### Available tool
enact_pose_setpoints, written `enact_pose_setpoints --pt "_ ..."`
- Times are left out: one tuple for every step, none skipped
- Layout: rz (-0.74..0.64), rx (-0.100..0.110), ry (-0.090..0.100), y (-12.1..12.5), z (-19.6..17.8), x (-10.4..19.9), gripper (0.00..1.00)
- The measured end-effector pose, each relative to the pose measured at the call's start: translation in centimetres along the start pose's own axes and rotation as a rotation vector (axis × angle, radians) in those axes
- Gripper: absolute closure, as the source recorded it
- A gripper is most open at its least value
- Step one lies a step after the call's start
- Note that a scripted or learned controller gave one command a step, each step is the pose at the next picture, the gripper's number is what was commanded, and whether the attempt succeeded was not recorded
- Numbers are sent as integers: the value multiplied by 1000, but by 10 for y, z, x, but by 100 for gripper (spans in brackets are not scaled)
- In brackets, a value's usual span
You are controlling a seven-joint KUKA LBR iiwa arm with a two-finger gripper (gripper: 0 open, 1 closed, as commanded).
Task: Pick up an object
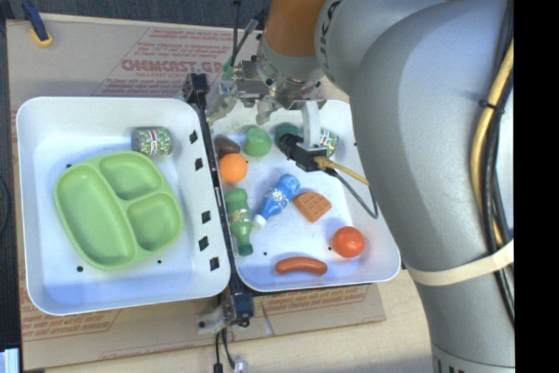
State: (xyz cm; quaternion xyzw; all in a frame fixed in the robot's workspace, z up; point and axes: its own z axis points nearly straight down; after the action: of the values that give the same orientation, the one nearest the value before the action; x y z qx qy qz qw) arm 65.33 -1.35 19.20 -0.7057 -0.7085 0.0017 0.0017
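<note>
Green ball [258, 141] in right bin [376, 262], claw [262, 111] just above, touching unclear.

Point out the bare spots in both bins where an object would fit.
Left bin: bare floor above the green divided plate, left of the small can, plus a strip along the lower edge. Right bin: a small patch between the blue bottle, sausage and tomato. Its upper half is crowded under the gripper.
</note>
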Motion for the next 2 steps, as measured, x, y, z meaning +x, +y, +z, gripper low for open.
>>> enact_pose_setpoints --pt "-5 0 1 -22 0 76 0" --pt "-2 -1 -1 -114 1 64 0"
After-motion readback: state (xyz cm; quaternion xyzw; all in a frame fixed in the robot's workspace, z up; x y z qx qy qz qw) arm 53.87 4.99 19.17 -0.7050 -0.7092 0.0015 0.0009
